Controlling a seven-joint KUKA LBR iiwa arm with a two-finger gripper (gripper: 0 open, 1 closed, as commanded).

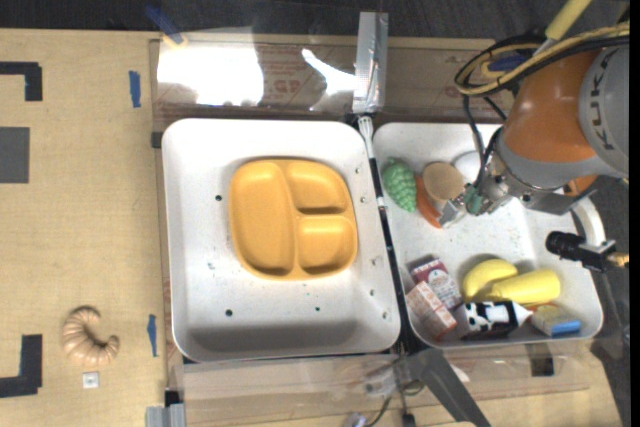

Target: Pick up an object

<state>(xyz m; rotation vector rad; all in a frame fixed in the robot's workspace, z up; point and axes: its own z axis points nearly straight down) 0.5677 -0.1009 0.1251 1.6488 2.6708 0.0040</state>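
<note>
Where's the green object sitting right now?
The green object lies in the right bin, at its upper left corner beside the divider, just left of the tan-and-orange item.

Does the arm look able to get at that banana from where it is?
Probably yes. The banana lies on top in the right bin, nothing over it, and the gripper hangs just above that bin nearby. A black-and-white toy crowds its near side.
</note>
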